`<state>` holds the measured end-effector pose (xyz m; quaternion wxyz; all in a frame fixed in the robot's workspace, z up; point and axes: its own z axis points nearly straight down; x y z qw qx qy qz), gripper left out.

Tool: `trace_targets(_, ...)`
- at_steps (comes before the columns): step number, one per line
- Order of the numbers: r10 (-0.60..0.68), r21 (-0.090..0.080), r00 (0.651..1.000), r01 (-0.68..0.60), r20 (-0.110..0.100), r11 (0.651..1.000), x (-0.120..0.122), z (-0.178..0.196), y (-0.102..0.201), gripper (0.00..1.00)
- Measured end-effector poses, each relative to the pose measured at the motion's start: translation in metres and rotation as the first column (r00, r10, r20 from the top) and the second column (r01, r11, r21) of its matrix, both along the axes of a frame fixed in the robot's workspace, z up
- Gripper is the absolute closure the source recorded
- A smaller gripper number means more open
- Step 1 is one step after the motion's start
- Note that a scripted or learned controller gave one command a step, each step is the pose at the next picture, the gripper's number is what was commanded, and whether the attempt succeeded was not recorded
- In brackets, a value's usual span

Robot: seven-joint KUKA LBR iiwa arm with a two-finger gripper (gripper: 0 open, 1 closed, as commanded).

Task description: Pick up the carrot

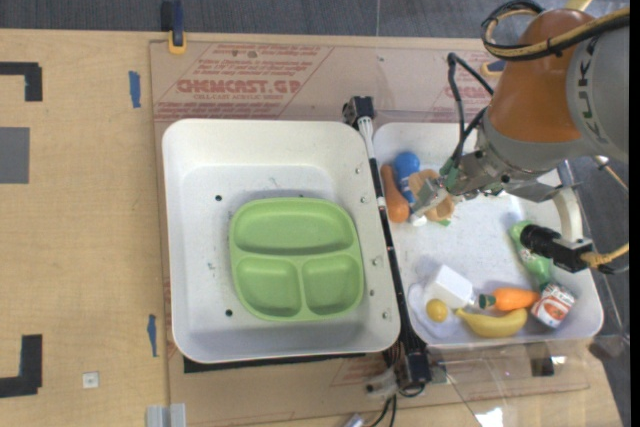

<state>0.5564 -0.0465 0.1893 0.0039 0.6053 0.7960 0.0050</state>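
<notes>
I look down at a slant on a wooden bench (80,215) that carries two shallow white bins side by side. I will place everything against the right bin (590,315), where the work is.

Far to its left, past the shared wall, sits the left bin (190,165). A green tray (296,257) with three compartments lies flat in the middle of that bin.

Just inside the right bin's left wall lies a short brown-orange piece (395,195), lengthwise along the wall, with a blue ball (406,163) touching its upper end. Beside these, in the bin's upper left part, is the gripper (432,198), low over a small heap of tan and pale bits. I cannot tell how its fingers stand or whether anything is caught there, because the heap and the wrist blur together.

Along the bin's near edge I see a yellow round piece (437,310), a white block (452,285) just above it, then a banana (492,321). The carrot (512,298) lies on the bin floor, touching the banana's upper side, well apart from the gripper. Just right of the carrot stands a small red and white can (552,306). Above the can, near the bin's right wall, is a green thing (533,255) partly covered by a black part.

The arm (545,85), orange and grey, comes in over the bin's upper right corner.
</notes>
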Motion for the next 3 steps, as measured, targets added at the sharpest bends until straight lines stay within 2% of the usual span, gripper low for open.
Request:
trace_targets(1,-0.131,-0.002,0.991,0.131,-0.009,0.991,0.007,-0.006,0.076,1.0)
trace_targets(2,-0.144,-0.002,0.99,0.144,-0.008,0.99,0.04,0.021,0.122,1.0)
trace_targets(3,0.408,-0.012,0.913,-0.408,-0.001,0.913,0.053,0.117,0.051,1.0)
